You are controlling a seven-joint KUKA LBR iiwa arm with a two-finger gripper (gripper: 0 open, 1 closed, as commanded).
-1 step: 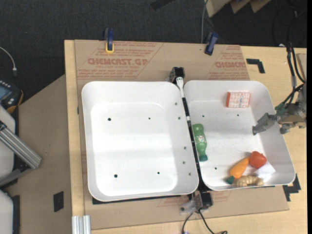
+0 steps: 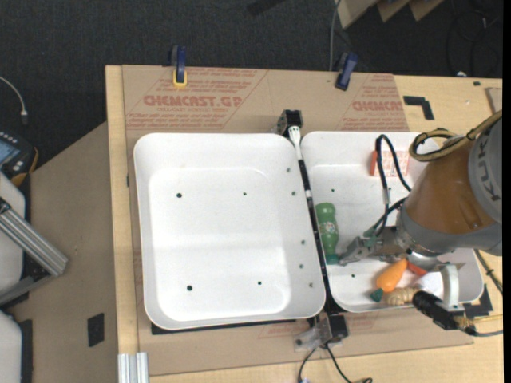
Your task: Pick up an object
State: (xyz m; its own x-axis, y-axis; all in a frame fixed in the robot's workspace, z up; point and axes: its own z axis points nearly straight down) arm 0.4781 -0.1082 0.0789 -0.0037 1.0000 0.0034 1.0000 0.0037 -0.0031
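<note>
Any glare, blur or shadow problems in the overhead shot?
Camera view: even lighting, soft shadows; the left bin is bright, near washed out but not blown; the green bottle and orange carrot toy in the right bin read sharp; the arm casts little shadow; edges slightly soft overall.

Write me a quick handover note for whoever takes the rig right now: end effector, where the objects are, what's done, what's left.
End effector: low in the right bin, by the green bottle; whether it grips anything cannot be told.
Objects: green bottle against the right bin's left wall; orange carrot-like toy near the front edge; small red piece near the back.
Left bin: nothing has been put there.
Done: arm has reached in.
Left: confirm a grasp and lift one object.
</note>
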